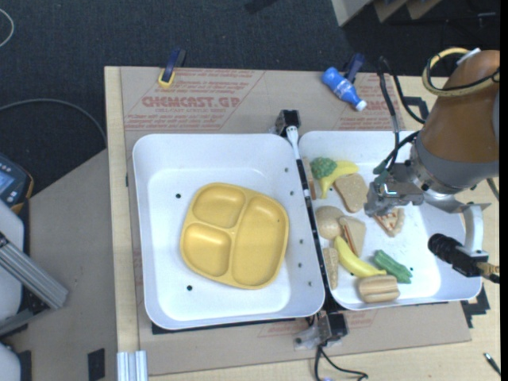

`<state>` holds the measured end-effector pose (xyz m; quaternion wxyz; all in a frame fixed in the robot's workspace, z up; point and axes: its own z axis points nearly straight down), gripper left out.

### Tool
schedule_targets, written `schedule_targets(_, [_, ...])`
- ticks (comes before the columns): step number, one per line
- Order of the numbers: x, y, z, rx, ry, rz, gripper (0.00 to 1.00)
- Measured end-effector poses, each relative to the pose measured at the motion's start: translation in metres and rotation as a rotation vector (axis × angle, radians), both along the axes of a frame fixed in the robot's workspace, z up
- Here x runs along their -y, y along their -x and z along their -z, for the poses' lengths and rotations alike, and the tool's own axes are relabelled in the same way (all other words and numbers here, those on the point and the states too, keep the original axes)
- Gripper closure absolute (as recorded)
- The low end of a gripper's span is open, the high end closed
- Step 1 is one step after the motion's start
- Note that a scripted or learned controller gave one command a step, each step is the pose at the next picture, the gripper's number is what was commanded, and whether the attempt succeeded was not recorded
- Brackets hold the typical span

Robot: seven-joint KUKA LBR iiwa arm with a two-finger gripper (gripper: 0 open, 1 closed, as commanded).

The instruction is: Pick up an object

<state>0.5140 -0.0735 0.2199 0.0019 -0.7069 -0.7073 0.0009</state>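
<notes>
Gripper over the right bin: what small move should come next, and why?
Probably a short straight descent. The gripper sits above the toy food in the right bin, beside a bread slice and over a pizza-like piece, with nothing visibly held.

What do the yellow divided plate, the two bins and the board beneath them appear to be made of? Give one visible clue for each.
Yellow divided plate: probably moulded plastic, matte, with smooth rounded compartments in one even colour.
Left bin and right bin: likely thin formed plastic, glossy white with rounded rims.
Board: seems a sheet under brown protective paper, printed with red lettering.
</notes>
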Motion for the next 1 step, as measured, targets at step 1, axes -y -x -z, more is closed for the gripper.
schedule_targets(1, [0.0071, 0.0095, -0.0054, 0.001, 0.000, 0.001, 1.00])
